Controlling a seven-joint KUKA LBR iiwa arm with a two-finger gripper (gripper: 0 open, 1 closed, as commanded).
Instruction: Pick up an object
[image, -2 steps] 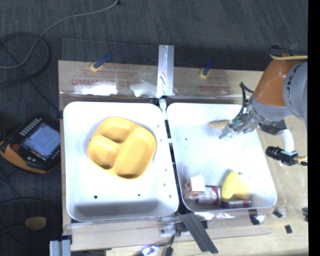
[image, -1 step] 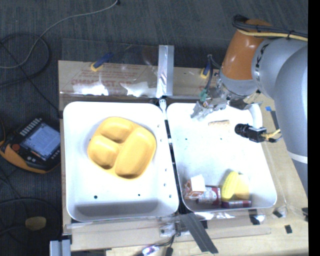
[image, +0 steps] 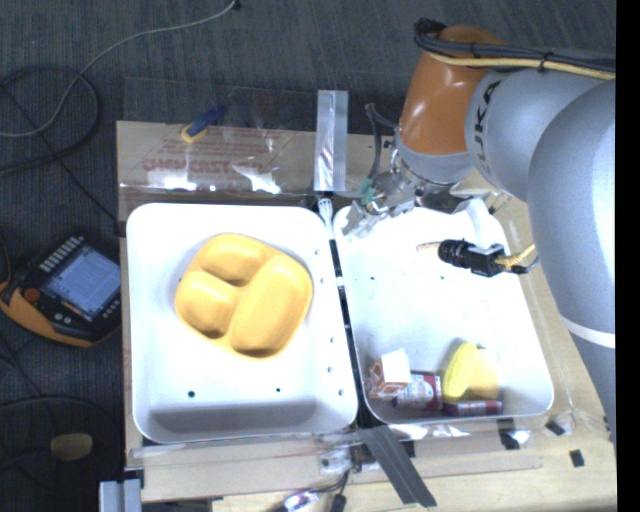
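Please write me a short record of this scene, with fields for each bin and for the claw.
left bin: one large yellow lumpy object, near the middle
right bin: small yellow object and red-and-white packages, side by side at the near wall
claw: at the right bin's far left corner, close to the edge between the bins
arm: enters from the right

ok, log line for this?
gripper at right bin far inner corner | no grasp seen | left bin: large yellow lump | right bin: small yellow object, red-white packet

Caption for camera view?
Gripper at far corner of right bin; small yellow object near its front, big yellow lump in left bin.
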